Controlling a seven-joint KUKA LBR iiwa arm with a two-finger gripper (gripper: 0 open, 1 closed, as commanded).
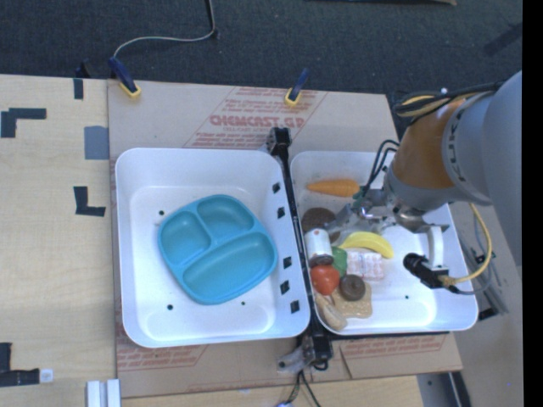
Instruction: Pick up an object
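The right bin (441,308) holds a heap of toy food: an orange carrot (335,187) at the back, a dark brown round piece (318,220), a white cylinder (319,243), a yellow banana (368,242), a red tomato (324,278), a pale wrapped packet (367,265) and a brown ring (352,287). My gripper (362,212) hangs low in this bin, between the carrot and the banana, just right of the dark brown piece. I see nothing held in it. The wrist and its orange band (422,155) cover the bin's back right part.
The left bin (140,176) holds a blue divided plate (218,247) lying flat. A black divider with clips (287,219) runs between the bins. A tan flat piece (338,314) lies at the right bin's front left corner. Cables (475,265) loop by the bin's right wall.
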